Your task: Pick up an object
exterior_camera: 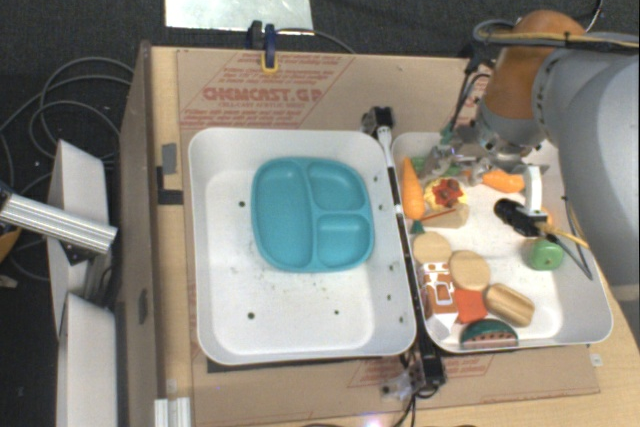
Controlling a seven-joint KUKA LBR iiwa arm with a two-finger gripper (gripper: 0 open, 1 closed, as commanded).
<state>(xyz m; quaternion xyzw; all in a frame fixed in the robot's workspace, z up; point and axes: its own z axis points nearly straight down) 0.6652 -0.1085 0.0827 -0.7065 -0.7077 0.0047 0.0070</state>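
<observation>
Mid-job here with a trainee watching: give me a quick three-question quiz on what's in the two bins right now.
1. True or false: the teal divided plate lies in the left bin.
2. Which lies against the right bin's left wall: A) green round piece, B) orange carrot, C) bread roll?
3. Fill in: the gripper is over the ___ bin.

Key: 1 true; 2 B; 3 right.

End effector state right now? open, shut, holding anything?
End effector: cannot be told. It sits low over the toy food at the back of the right bin, beside the carrot, with the arm's wrist blocking the view.
</observation>
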